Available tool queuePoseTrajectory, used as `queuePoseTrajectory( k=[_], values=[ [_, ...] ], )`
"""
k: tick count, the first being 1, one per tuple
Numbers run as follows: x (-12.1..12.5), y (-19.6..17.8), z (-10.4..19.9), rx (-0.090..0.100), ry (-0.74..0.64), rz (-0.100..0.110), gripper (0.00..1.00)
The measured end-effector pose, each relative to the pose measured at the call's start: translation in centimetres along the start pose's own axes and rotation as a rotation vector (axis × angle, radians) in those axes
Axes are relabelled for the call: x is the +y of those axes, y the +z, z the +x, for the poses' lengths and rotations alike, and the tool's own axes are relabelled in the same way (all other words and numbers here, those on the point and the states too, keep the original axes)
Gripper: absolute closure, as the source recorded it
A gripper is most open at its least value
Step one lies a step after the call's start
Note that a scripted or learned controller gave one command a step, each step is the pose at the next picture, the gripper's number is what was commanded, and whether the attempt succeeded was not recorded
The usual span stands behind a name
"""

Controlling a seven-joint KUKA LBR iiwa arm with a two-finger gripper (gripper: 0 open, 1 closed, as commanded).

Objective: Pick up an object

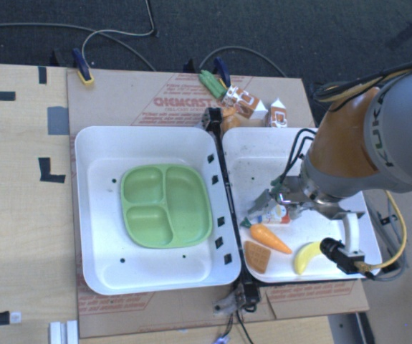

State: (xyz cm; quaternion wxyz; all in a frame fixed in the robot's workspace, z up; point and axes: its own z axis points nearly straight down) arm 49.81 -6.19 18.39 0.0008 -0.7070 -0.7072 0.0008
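Arm: I see my grey arm (363,138) with its orange band reaching in from the right, bent over the right bin
Pincer: my pincer (274,205) sits low in the right bin, near that bin's left wall; its dark fingers point left; I cannot tell whether they are wide or narrow, nor whether anything sits between them
Right bin: a shallow white bin (263,145); the loose objects lie along its near side
Carrot: an orange toy carrot (271,239) lies just below the pincer, tip pointing right; I cannot tell whether it touches the fingers
Waffle: a brown waffle-like piece (257,256) lies just below the carrot, close to the bin's near left corner
Banana: a yellow toy banana (306,256) lies to the right of the carrot, near the front wall
Left bin: a second white bin (91,192) sits touching the right one; it holds a green divided plate (166,205) lying flat in the middle
Table: the table (12,192) is pale wood; brown cardboard (148,99) lies under both bins
Beyond the bins: small cartons (245,106) and a green item (211,84) lie on the cardboard just behind the right bin
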Motion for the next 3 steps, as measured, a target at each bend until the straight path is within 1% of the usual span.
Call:
queuePoseTrajectory(
  k=[1,2,3],
  values=[
    [-1.4,9.8,-4.4,0.001,0.0,-0.002,0.0],
    [-1.3,8.8,-4.4,-0.001,0.001,-0.004,1.0],
    [3.8,0.0,1.5,0.0,-0.002,-0.002,1.0]
  ],
)
